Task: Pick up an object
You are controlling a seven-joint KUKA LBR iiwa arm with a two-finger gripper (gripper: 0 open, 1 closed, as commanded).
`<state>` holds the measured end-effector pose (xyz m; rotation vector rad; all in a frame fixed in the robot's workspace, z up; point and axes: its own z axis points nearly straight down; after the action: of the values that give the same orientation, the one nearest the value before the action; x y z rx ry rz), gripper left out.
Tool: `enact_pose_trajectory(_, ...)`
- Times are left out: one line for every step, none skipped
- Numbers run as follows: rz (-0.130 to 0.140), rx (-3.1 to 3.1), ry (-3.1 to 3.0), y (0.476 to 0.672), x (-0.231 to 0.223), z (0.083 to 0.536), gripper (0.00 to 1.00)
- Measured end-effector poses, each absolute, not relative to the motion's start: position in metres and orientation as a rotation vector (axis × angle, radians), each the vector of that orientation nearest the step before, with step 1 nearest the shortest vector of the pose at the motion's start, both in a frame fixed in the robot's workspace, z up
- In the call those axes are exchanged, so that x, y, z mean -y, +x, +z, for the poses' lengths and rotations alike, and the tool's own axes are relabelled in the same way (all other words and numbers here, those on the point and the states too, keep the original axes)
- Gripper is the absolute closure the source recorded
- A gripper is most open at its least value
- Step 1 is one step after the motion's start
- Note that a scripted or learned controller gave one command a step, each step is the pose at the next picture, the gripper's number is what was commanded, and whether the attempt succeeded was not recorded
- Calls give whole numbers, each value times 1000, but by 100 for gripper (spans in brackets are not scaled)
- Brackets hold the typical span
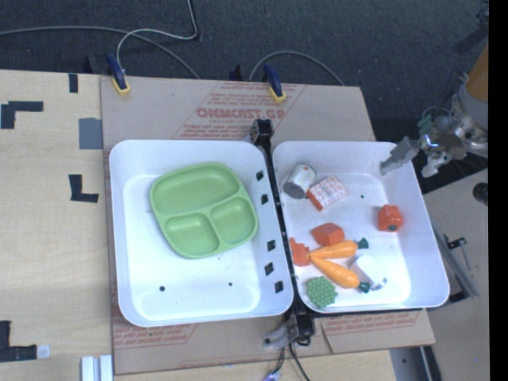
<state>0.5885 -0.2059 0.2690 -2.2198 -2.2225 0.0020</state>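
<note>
No object is being held yet; an approach is being set up. The gripper [413, 155] is being kept at the right bin's [429, 236] upper right rim, with its fingers spread wide and nothing between them. Candidate objects are lying in the right bin: a red pepper [388, 218] nearest the gripper and standing apart, a grey can [298, 180] touching a red-and-white carton [326, 192], two carrots [335, 262] crowded together. The isolated pepper is best being targeted, judged easiest: descent straight down, fingers straddling it, closing only once low. The arm is being reached in from the right, wrist above the bin's corner.
</note>
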Motion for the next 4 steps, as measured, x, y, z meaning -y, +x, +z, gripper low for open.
enact_pose_trajectory(3, 2220, -2217, 513, 149, 164, 0)
enact_pose_trajectory(-2, 2223, -2222, 509, 116, 86, 0)
enact_pose_trajectory(7, 2222, -2233, 535, 105, 87, 0)
enact_pose_trajectory(6, 2225, -2234, 578, 104, 87, 0)
